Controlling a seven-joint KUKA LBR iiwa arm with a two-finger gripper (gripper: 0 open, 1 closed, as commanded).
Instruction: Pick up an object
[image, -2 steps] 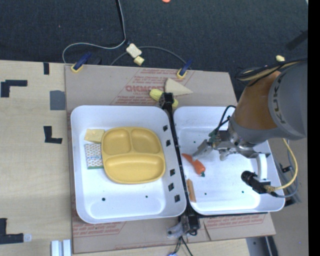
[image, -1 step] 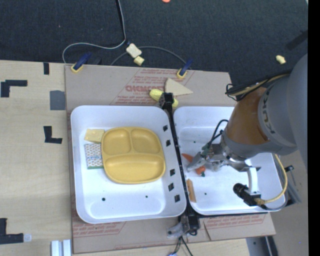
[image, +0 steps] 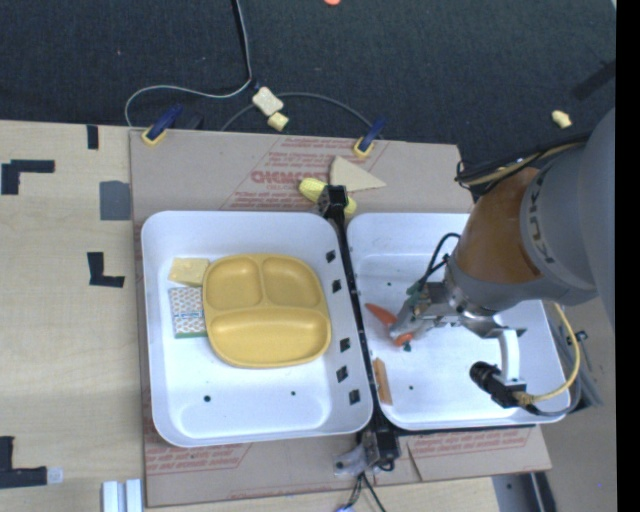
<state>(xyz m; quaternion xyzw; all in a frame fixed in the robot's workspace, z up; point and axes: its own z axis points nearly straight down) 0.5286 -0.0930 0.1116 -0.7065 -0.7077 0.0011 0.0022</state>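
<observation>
Big and grey, the arm (image: 560, 230) sits highest and closest to the camera, reaching in from the right.

Far left is the left bin (image: 240, 410). A yellow card (image: 188, 271) and a small packet (image: 186, 310) lie by its left wall. Both touch the yellow plate (image: 267, 310), which takes up the middle. The floor below the plate is bare.

Next is the right bin (image: 440, 400). A brown stick (image: 383, 381) lies low down, right by the wall between the bins. Above it is an orange carrot (image: 381, 313), also near that wall. A little orange bit (image: 402, 341) lies just right of the carrot.

The gripper (image: 408, 325) is low in this bin, just beside the carrot and the bit. That looks like what it wants to pick up. I cannot tell if the gripper is open or shut, or if it holds anything.

What could go wrong? The carrot is thin and lies flat, so it could slip out or get pushed away. It could slide against the middle wall, where there is little room to grab. The gripper could bump that wall too. A black plug (image: 495, 383) on the arm hangs low and might snag.

The best open room is the bare floor at the bottom right of this bin, and straight up.
</observation>
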